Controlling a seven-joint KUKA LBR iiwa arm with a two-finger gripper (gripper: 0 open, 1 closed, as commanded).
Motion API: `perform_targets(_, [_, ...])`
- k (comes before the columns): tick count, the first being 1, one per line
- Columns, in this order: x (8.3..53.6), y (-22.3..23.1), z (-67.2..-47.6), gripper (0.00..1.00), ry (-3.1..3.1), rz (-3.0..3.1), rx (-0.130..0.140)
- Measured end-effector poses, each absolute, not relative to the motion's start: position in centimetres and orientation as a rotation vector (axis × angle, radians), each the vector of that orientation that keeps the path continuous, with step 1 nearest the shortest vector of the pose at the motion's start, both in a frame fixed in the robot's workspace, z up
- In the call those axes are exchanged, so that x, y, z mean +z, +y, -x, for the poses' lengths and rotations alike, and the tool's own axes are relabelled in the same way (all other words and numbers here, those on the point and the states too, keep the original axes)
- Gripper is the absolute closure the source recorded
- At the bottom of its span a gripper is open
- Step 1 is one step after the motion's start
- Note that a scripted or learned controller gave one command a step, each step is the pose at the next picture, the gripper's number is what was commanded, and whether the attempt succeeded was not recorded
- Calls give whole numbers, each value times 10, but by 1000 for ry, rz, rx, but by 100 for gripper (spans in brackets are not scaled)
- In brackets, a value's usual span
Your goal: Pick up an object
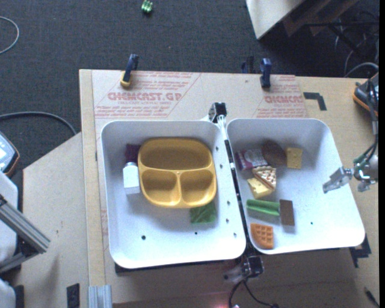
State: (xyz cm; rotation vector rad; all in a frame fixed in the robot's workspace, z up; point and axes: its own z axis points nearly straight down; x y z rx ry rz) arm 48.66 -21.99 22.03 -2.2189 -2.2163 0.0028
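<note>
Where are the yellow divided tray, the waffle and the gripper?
yellow divided tray (177,171): camera view, on the ridge where its dividers meet.
waffle (262,235): camera view, on its gridded top.
gripper (337,178): camera view, near its fingertips.

- bench (90,150): pale board with red print, bearing both bins
- left bin (114,240) and right bin (337,228): white, shallow, touching side by side
- clamps: yellow-handled one (129,72) at the board's far edge on the left, blue one (265,72) on the right
- black clip (219,110) at the far end of the seam between the bins, another (251,266) at the near end
- dark carpet (48,48) around the bench, with a cable (36,115) on it
- small green thing (147,6) on the carpet, far side
</note>
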Motion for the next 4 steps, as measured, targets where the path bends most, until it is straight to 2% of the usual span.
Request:
perform_targets(2, [99,-211,-475,0,-2215,2216,4])
perform_targets(3, [83,-210,-474,0,-2218,2219,1])
perform_targets(4, [95,-210,-475,100,-2219,2223,0])
